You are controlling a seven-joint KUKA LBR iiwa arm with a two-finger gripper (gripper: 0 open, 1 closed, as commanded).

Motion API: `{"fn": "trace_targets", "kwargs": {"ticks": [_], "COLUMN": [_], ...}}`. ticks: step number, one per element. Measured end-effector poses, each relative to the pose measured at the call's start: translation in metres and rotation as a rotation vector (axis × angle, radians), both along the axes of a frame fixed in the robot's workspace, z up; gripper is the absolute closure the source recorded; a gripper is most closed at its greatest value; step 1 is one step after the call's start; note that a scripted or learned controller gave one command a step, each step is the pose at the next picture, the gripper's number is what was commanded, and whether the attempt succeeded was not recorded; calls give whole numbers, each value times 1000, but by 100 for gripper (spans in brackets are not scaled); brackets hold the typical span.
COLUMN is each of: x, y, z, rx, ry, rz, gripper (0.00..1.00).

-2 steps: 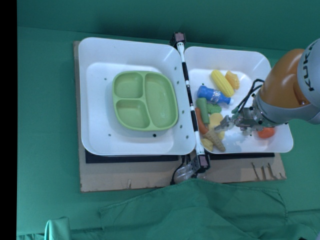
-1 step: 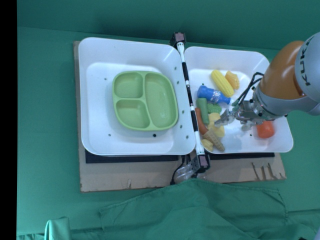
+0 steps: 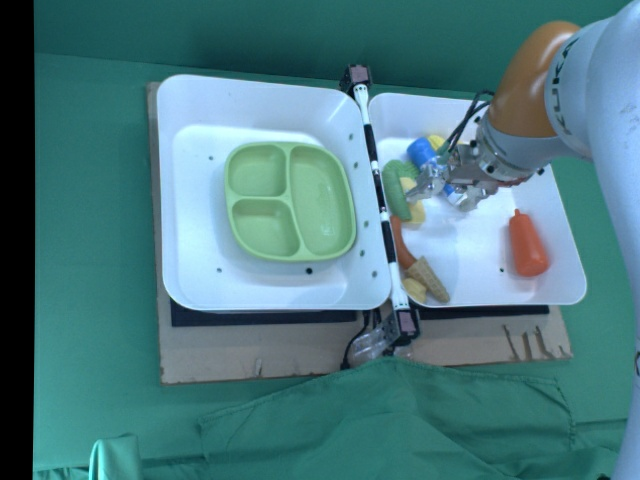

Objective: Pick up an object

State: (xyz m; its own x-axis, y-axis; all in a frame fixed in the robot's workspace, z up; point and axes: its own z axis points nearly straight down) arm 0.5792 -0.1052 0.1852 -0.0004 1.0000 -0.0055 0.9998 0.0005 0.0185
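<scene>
Plainly, we have our grey two-finger gripper (image 3: pixel 437 180) low in the right-hand shallow white bin (image 3: pixel 560 286), at the end of the grey arm with the orange band (image 3: pixel 530 68), and we cannot tell from this slanted view whether it is released, clenched or grasping anything, since the wrist hides its tip. Just beside the gripper, toward the divider rail between the bins (image 3: pixel 375 173), lies a curved green plastic toy vegetable (image 3: pixel 399 186), and we judge this the likeliest thing to pick; whether it touches the gripper we cannot say. Right behind the gripper sits a small blue and yellow toy piece (image 3: pixel 424 150), and nearer the front of the bin, past the green one, lie a thin orange-red toy (image 3: pixel 401 244) and a tan ridged toy like a cone or corn cob (image 3: pixel 430 278). Well off to the gripper's other side rests an orange plastic bottle-shaped toy (image 3: pixel 527 245), standing apart from the clutter. We reckon all of these are light, hollow, stiff plastic with smooth, somewhat slippery skins, not fragile, so the risk is squirting out of a pinch rather than breaking. For the green piece we would close across its narrow width near the middle of the curve, not at a tapered end. The light green three-compartment plate (image 3: pixel 290 202) lies in the far bin beyond the rail.
</scene>
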Motion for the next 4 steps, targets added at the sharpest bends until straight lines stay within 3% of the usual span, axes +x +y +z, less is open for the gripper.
{"fn": "trace_targets", "kwargs": {"ticks": [1, 2, 3, 4], "x": [14, 105, 104, 120], "y": [-69, -59, -61, -44], "z": [0, -1, 13, 34], "rx": [1, 3, -1, 2], "ry": [3, 49, 40, 22], "rz": [-7, 8, -1, -3], "gripper": [0, 0, 100, 100]}}
